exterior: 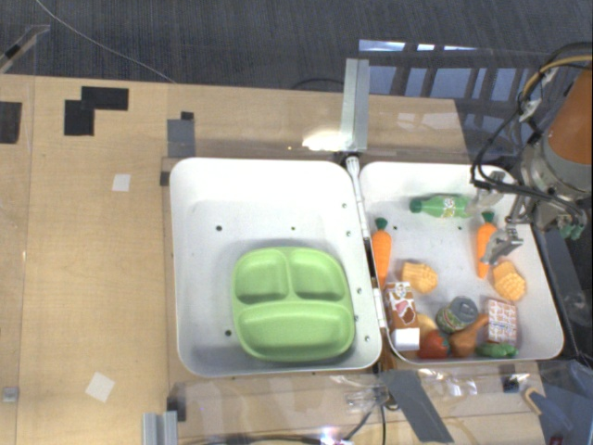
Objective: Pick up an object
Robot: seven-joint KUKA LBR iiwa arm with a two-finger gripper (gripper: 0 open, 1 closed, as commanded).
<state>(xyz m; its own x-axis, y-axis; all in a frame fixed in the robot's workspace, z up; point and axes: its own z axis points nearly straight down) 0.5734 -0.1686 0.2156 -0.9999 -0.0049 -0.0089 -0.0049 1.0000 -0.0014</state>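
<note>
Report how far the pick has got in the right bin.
Done: the arm has reached over the right bin, and the pincer hangs by the carrot at its right side. In hand: nothing visibly held; the carrot lies on the bin floor, as do the green bottle and the second carrot. Left: grasp an object and lift it.

A light wooden bench top (83, 276) fills the lower part of the camera view, with a faint seam running down its left side. Black square markers (93, 108) sit on it toward the far left corner, and small pale tags (121, 183) lie scattered nearer. Beyond the bench's far edge lies dark grey carpet (232, 21), crossed by a thin pale cable (83, 33). A bright glare patch (324, 141) shines on the wood beside an upright metal bracket (355, 105).
</note>
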